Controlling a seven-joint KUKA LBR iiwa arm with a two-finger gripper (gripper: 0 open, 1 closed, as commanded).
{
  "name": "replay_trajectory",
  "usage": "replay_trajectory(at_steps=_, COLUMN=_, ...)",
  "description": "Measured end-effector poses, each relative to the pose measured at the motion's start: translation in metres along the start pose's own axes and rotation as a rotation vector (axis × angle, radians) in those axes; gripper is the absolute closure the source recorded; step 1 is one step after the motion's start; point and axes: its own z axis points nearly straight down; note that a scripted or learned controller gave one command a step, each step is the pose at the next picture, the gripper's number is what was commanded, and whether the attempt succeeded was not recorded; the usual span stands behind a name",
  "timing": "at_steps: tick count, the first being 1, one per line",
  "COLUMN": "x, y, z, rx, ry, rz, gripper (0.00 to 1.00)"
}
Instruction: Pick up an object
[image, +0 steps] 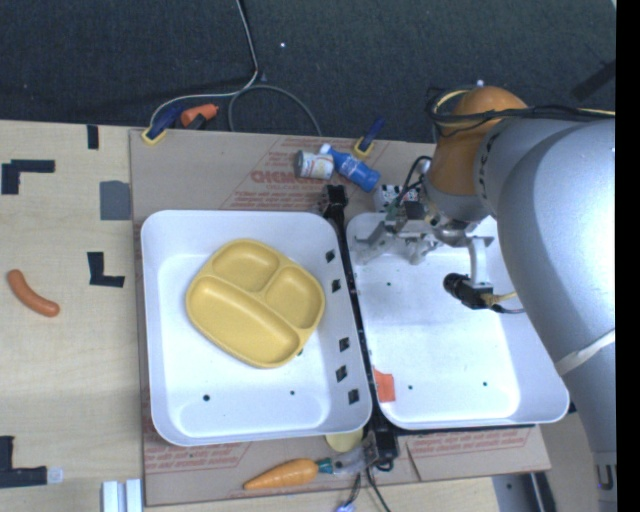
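A yellow divided plate (256, 300) lies in the left white bin (170, 400), a little above its middle. In the right white bin (500, 400) a small orange piece (383, 386) sits by the lower left corner. My gripper (400, 238) hangs low over the far left corner of the right bin, close to the divider between the bins. The grey arm (560, 220) with its orange band (478, 110) covers the bin's right side. Nothing shows in the gripper.
Behind the bins, on the cardboard, lie a blue-and-white bottle (340, 165) and two clamps (185, 118). An orange sausage (32, 293) rests on the wooden bench at far left. A carrot (285, 474) lies in front of the bins. A black cable (470, 290) hangs from the arm.
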Motion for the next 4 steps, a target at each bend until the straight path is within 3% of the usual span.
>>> replay_trajectory(at_steps=1, x=0.000, y=-0.001, z=-0.010, rx=-0.001, ry=-0.003, rz=-0.001, gripper=1.00)
replay_trajectory(at_steps=2, x=0.069, y=-0.081, z=-0.105, rx=0.000, ry=0.003, rz=-0.003, gripper=1.00)
replay_trajectory(at_steps=3, x=0.114, y=-0.125, z=-0.138, rx=0.003, ry=0.003, rz=-0.003, gripper=1.00)
replay_trajectory(at_steps=4, x=0.111, y=-0.124, z=-0.136, rx=0.004, ry=0.001, rz=0.001, gripper=0.00)
